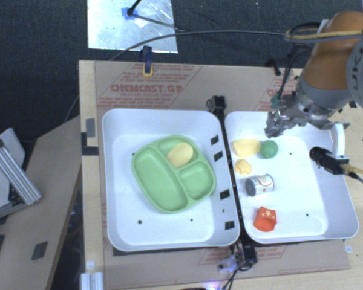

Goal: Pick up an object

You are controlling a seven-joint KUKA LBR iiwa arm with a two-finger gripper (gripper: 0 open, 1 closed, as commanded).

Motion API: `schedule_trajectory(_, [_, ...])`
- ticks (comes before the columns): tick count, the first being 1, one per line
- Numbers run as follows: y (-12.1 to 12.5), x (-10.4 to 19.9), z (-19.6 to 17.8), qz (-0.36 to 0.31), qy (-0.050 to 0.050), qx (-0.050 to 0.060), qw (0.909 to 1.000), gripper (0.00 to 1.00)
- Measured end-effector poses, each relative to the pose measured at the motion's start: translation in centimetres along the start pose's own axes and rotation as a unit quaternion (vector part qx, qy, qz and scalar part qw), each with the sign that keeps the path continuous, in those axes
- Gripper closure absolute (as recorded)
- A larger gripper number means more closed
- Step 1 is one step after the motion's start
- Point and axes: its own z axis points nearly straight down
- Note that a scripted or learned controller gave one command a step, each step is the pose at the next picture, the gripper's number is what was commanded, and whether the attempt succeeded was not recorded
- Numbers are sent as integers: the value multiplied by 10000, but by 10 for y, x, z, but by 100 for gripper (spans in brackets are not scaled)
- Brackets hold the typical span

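My gripper [274, 128] hangs over the back of the right bin [302, 219], just above and slightly behind a green ball [269, 148]. Nothing shows between its fingers. Left of the ball lies a pale yellow piece [246, 147], and a smaller yellow piece [243, 167] sits below it. A small can [259, 184] lies on its side near the bin's middle. A red object [265, 219] rests toward the front.
The left bin [124, 222] holds a green divided tray [160, 186] with a yellow lemon-like thing [181, 154] in its upper compartment. A black divider [228, 174] runs between the bins. The right half of the right bin is bare white floor.
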Motion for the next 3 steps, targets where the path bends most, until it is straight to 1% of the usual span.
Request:
schedule_trajectory(1, [2, 49, 11, -1, 0, -1, 10000, 100])
schedule_trajectory(2, [14, 103, 16, -3, -1, -10, 10000, 100])
schedule_trajectory(3, [12, 155, 22, -3, 1, -3, 10000, 100])
